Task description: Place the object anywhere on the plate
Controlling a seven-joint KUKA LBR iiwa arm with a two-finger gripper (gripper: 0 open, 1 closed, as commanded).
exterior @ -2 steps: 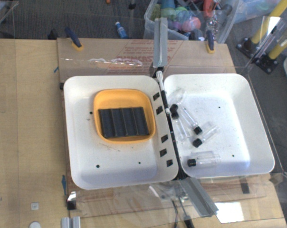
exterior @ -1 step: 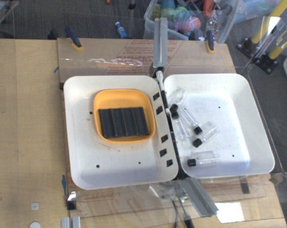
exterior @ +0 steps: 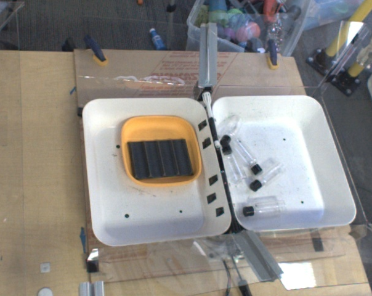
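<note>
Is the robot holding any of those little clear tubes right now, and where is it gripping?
Nothing is held. The clear vials all lie loose in the right bin.

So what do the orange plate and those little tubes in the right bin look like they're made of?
The orange plate looks like matte plastic: even colour, soft rounded rim, no glare. The tubes look like clear plastic or glass with black caps; the white bin shows through them, and which of the two is hard to tell.
</note>
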